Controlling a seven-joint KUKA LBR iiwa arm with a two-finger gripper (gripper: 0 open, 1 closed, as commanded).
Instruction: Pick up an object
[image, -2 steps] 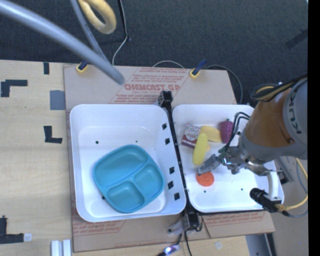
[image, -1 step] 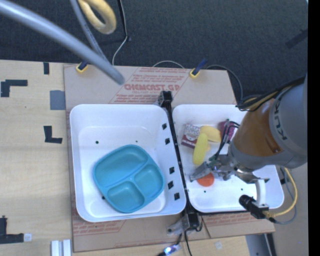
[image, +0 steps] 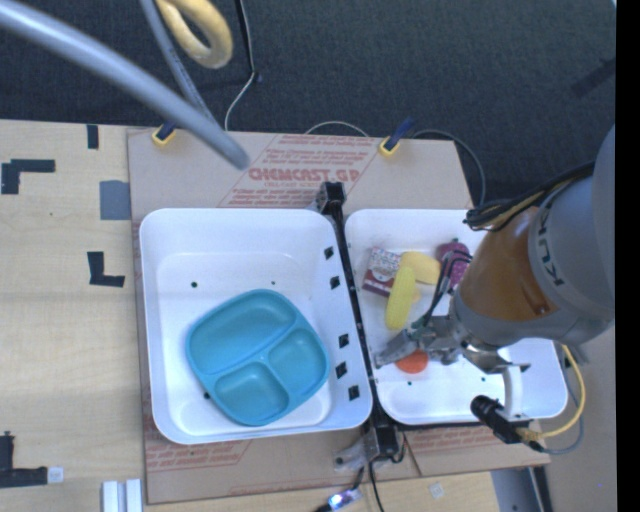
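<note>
In the right bin my gripper hangs low near the bin's left wall, under the grey and orange wrist. A small orange-red object lies just below and beside it, partly covered by it. A yellow banana-shaped object lies above the gripper. To that object's left sits a silvery red packet, and to its right a purple object that the arm partly hides.
The left bin holds a blue divided plate. A black divider runs between the two bins. Cables and a black fitting hang at the right bin's front edge. The arm's body covers the right bin's right side.
</note>
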